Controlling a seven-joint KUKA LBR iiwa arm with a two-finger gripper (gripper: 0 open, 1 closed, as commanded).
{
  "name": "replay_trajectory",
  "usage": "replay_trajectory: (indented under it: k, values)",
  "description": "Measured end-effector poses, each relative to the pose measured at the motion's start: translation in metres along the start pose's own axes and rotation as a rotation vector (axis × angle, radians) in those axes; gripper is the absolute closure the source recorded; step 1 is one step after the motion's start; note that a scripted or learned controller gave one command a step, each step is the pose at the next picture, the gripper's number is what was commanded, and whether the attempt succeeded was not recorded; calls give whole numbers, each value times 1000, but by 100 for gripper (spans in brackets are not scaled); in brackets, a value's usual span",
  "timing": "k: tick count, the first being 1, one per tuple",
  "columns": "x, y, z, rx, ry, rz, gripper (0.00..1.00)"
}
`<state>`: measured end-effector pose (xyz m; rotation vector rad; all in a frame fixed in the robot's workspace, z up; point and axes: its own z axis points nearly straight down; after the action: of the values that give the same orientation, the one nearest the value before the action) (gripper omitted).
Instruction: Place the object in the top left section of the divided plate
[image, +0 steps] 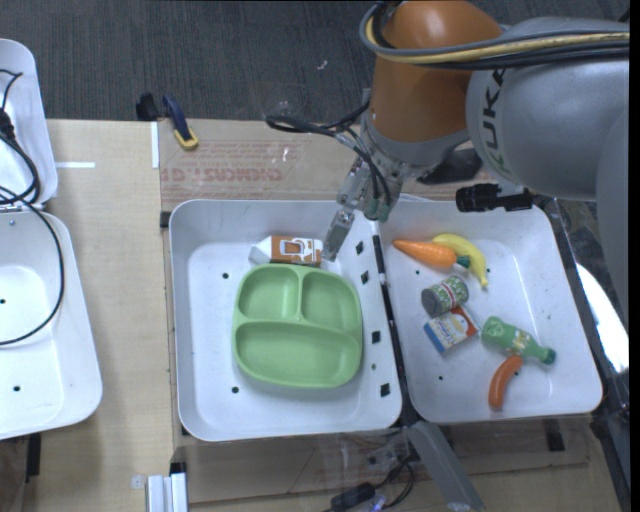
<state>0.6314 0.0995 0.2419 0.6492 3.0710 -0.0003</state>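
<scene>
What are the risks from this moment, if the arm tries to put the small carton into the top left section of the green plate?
1. The small carton lies against the back rim of the green divided plate, outside it. A push instead of a lift may slide it along the rim or shift the plate.
2. The gripper hangs beside the carton's right end, not over its middle, so a grasp may slip.
3. The left bin's back wall is near, leaving little room.

Even, bright overhead lighting. The white bins (200, 300) reflect strongly, with mild glare at the lower right of the frame. Soft, short shadows lie beneath the plate (297, 328). The arm (480, 70) at upper right is slightly blurred, being nearest the lens; the centre is sharp.
</scene>
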Motion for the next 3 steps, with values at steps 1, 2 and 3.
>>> replay_trajectory:
  k: [1,2,3]
  values:
    - [-2,-1,-9,-1,-3,3,100]
    - [25,-38,47,1,3,113,100]
    - [8,-18,23,0,1,141,100]
